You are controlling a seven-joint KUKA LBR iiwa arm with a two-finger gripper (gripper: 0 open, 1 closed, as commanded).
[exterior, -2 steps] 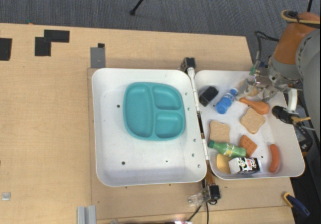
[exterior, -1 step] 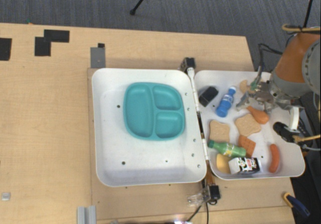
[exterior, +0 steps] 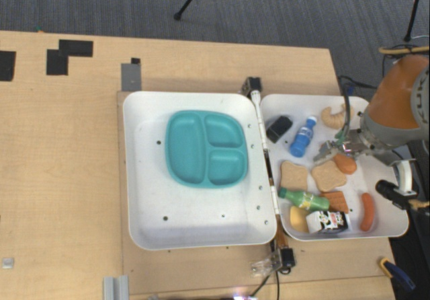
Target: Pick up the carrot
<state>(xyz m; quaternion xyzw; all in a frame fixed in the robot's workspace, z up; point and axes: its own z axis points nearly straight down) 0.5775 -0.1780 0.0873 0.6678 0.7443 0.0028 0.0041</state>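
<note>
The carrot (exterior: 346, 163) is a short orange stub lying in the right bin (exterior: 396, 230), towards its right side, just beside a bread slice (exterior: 328, 175). My gripper (exterior: 338, 146) has come in from the right and hangs low over the bin, its tip right at the carrot's upper left end. The grey wrist and orange band (exterior: 398, 100) cover the bin's far right corner. From this height I cannot make out whether the gripper touches the carrot or stands just above it.
The right bin is crowded: black object (exterior: 279, 128), blue bottle (exterior: 303, 136), beige pastry (exterior: 332, 116), second bread slice (exterior: 293, 175), green bottle (exterior: 304, 198), orange block (exterior: 338, 200), red sausage (exterior: 367, 212), white carton (exterior: 328, 222). A teal divided plate (exterior: 205, 148) lies in the left bin (exterior: 144, 225).
</note>
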